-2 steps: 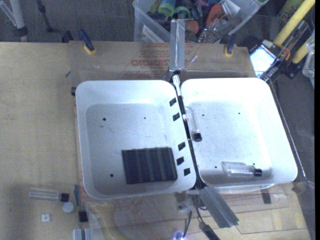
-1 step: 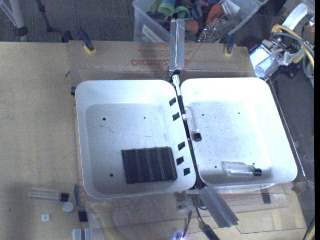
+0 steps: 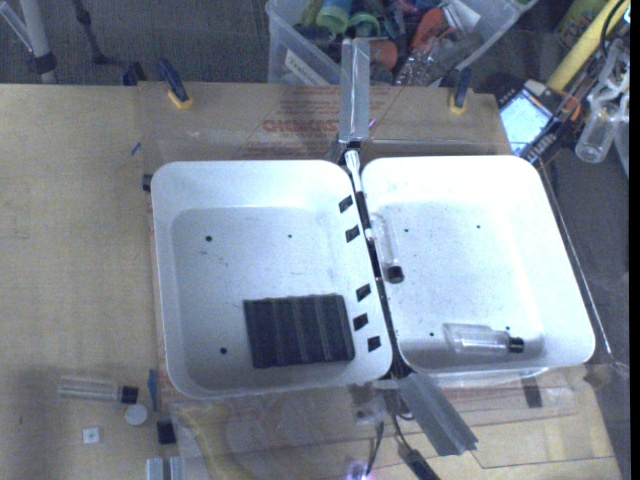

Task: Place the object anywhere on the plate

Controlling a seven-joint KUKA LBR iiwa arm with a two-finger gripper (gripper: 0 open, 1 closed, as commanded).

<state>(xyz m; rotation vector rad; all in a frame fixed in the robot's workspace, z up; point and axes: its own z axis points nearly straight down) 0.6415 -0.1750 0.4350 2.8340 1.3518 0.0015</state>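
Observation:
A dark ribbed rectangular plate (image 3: 298,330) lies flat on the floor of the left bin (image 3: 190,203), towards its front right. In the right bin (image 3: 560,258) lie two clear tubes with black caps. One tube (image 3: 383,248) rests along the bin's left wall, close to the divider, with its cap pointing to the front. The other tube (image 3: 482,340) lies crosswise near the front wall, cap to the right.
A metal bar (image 3: 353,93) runs back from the seam between the bins. A clear tub of colourful items (image 3: 400,13) stands behind the bench. Another loose tube (image 3: 95,388) and small parts lie on the bench at the front left.

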